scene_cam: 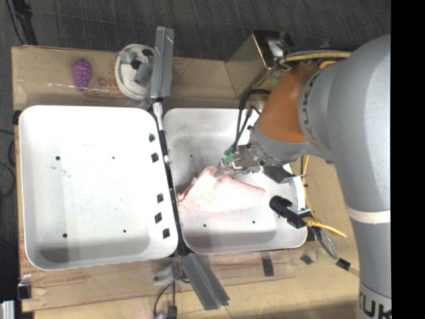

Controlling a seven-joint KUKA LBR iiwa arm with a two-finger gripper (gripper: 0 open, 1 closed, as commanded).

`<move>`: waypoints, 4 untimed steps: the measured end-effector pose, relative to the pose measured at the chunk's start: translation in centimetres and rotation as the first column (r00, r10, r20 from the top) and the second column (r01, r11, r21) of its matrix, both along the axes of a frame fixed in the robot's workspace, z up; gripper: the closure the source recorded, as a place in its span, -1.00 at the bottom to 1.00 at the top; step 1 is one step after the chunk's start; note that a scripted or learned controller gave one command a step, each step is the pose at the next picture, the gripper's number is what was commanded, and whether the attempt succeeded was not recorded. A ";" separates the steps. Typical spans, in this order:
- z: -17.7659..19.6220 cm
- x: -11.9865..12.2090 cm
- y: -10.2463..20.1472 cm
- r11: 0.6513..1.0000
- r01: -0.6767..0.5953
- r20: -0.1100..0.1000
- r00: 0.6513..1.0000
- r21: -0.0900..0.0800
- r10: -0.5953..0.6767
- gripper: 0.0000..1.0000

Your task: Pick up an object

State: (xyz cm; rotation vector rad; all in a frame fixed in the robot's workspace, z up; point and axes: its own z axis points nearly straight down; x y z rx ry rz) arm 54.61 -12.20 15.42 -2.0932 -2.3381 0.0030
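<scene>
Pink cloth (219,193) in right bin (199,128): soft, light; pinch a raised fold; claw (234,163) above it, state indiscernible.

My station, a robotics lab test cell. I work over a desk (93,281) of bare board carrying two shallow white bins (86,185) joined by a grey divider (166,171). At twelve o'clock a camera mount post (161,62) rises beside a coil of white cable (133,72). At four o'clock loose yellow wiring (325,230) trails. Dark carpet (199,5) lies beyond the desk.
</scene>
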 end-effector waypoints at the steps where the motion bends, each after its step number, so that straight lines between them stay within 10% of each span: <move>1: 5.2 1.5 -1.3 0.992 -0.126 0.000 0.992 0.001 0.126 1.00; 2: 5.2 1.5 -1.3 0.992 -0.126 0.000 0.992 0.001 0.126 -1.00; 3: -6.1 3.5 -6.9 0.989 -0.151 0.006 0.989 -0.002 0.151 -1.00; 4: -5.0 3.6 -6.7 0.987 -0.160 0.004 0.987 0.000 0.160 1.00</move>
